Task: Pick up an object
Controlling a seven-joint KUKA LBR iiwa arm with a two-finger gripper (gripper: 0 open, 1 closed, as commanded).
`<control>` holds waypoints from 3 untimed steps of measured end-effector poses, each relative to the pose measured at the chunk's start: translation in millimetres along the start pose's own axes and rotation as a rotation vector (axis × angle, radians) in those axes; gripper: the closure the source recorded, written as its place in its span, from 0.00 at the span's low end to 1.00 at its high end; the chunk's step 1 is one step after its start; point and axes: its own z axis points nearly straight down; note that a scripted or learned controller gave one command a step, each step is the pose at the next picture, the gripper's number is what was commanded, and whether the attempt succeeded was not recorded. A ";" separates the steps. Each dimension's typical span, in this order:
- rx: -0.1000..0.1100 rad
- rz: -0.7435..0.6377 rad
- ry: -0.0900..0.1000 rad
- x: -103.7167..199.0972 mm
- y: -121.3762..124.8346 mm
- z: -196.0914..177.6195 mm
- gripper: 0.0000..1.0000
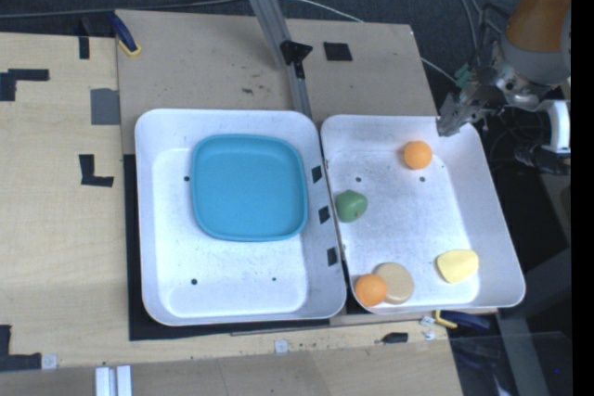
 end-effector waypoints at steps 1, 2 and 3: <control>0.003 -0.004 0.002 56.5 0.4 -6.8 1.00; 0.004 -0.004 0.001 112.9 -4.9 -3.3 1.00; 0.005 -0.005 0.002 173.0 8.4 0.9 1.00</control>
